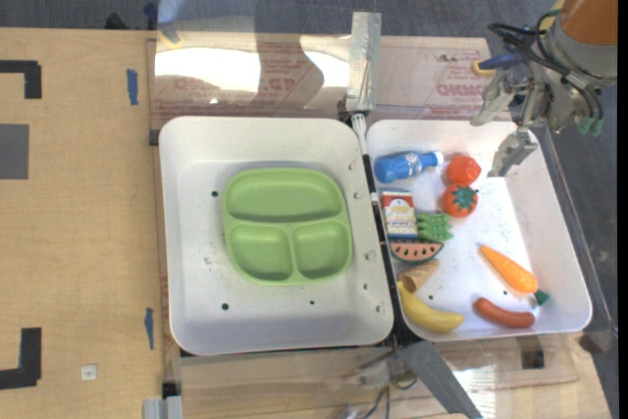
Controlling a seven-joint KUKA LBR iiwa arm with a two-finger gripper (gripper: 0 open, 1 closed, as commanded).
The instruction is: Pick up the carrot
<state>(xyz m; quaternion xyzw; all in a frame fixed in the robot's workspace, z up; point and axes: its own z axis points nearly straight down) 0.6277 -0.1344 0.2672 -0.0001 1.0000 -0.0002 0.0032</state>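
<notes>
The carrot [508, 270] is orange with a small green end. It lies slantwise in the near right part of the right bin [559, 221], touching nothing. My gripper [488, 146] hangs over the far right corner of that bin, well behind the carrot and apart from it. It is open, with nothing between its fingers [510, 152].
The right bin also holds a red sausage [503, 313], a banana [429, 307], a watermelon slice [415, 250], a green leafy toy [434, 227], a small carton [397, 211], a blue bottle [405, 164] and two red tomatoes [461, 170]. A green divided plate [287, 223] fills the left bin [186, 211].
</notes>
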